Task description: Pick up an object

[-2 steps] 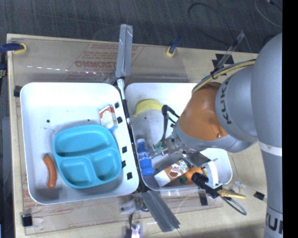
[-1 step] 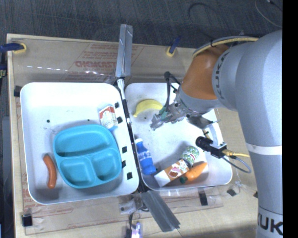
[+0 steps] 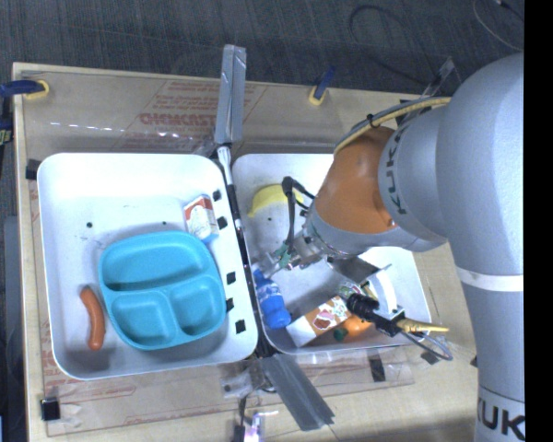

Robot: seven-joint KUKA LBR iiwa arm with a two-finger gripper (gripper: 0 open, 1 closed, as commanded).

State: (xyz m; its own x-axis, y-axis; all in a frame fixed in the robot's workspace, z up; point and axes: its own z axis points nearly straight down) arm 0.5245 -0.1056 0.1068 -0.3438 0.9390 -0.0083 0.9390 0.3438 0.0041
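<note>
Arm: wrist is lowered into the right bin (image 3: 415, 274), the jaws seated at about (image 3: 290, 256).
Jaws state: cannot be told, hidden under the wrist.
Nearest object: blue bottle (image 3: 271, 302), lying just below-left of the jaws, against the bin's left wall.
Long axis: probably run along that wall.
Other candidates: yellow object (image 3: 267, 199) above; juice carton (image 3: 327, 319) below-right.

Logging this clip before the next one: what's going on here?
The grey KUKA arm reaches into the right white bin, bent low over a clutter of a yellow round object, a blue plastic bottle and a printed carton. The left white bin holds a blue divided plastic tray and an orange sausage-shaped toy. Nothing looks lifted.
</note>
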